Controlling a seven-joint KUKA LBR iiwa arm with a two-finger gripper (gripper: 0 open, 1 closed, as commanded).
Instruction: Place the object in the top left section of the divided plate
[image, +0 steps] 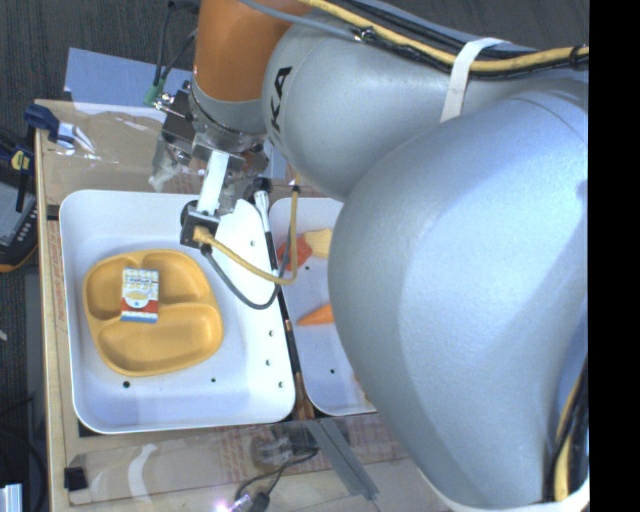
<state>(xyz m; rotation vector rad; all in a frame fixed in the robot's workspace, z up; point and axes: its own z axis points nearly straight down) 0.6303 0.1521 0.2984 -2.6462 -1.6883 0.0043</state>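
glossy yellow plastic plate, smooth white bin

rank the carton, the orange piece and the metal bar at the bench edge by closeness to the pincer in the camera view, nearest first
From the pincer, by the left bin's top edge:
1. carton, on the yellow plate, left bin.
2. orange piece, right bin.
3. metal bar, on the bench below both bins.

Box on plate, seemingly left-of-centre
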